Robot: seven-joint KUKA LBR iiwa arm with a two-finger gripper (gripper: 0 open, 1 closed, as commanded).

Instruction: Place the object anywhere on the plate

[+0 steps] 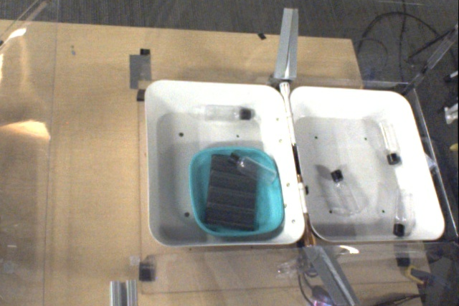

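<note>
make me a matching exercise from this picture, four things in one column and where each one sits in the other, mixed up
Things:
1. teal plate
2. dark ridged block
3. clear bottle with a dark cap
4. three clear bottles

Places:
A. lying on the teal plate
B. near the far wall of the left bin
C. spread over the right bin
D. on the floor of the left bin, toward its near side

Pairs: 1-D, 2-A, 3-B, 4-C
</note>
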